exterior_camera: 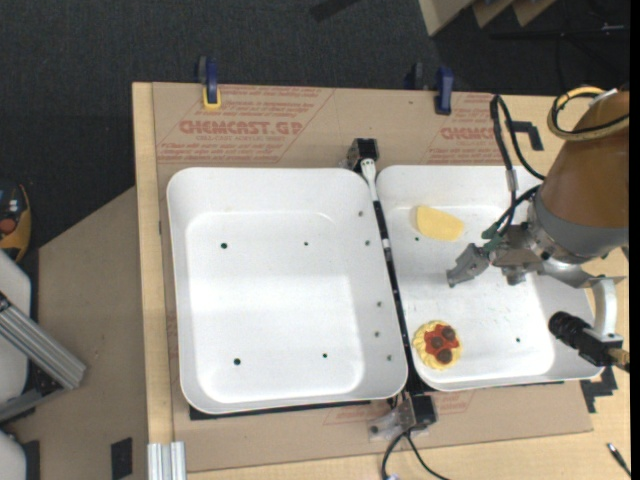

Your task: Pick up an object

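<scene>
Two objects lie in the right bin. A pale yellow wedge rests near the bin's far left corner. A small round toy pizza with red and dark toppings sits at the near left corner. My gripper hangs over the middle of this bin, between the two objects and slightly to their right. Its fingers are spread open with nothing between them. It touches neither object.
The left bin is beside the right one, with a black strip running between them. Both stand on a brown board held by blue clamps at the far edge. Cables trail off the arm at the right.
</scene>
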`<action>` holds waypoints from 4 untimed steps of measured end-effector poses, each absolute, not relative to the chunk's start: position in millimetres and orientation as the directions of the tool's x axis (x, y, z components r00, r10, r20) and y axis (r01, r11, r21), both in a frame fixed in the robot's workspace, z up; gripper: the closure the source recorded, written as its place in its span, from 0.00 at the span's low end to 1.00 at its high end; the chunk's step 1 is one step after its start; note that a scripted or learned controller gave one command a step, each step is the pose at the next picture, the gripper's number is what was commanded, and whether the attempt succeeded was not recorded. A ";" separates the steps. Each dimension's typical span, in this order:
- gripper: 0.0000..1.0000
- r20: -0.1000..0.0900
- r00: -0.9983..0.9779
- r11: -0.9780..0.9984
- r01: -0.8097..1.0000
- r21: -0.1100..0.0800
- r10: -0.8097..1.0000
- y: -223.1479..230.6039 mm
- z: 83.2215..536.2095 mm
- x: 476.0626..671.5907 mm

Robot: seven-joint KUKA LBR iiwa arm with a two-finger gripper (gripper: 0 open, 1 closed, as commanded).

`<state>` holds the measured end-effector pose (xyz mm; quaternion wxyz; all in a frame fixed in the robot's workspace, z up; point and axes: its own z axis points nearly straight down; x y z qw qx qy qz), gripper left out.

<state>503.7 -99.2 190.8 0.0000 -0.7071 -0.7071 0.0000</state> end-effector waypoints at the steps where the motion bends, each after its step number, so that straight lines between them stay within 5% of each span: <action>1: 0.00 0.001 0.006 -0.006 1.000 -0.011 1.000 -151.0 85.4 490.7; 2: 0.00 -0.008 -0.002 0.002 1.000 0.014 1.000 -196.5 155.5 579.8; 3: 0.00 0.004 -0.012 0.012 1.000 0.004 1.000 -76.4 187.0 577.5; 4: 0.00 -0.003 -0.003 0.003 1.000 0.023 1.000 -76.1 439.7 576.0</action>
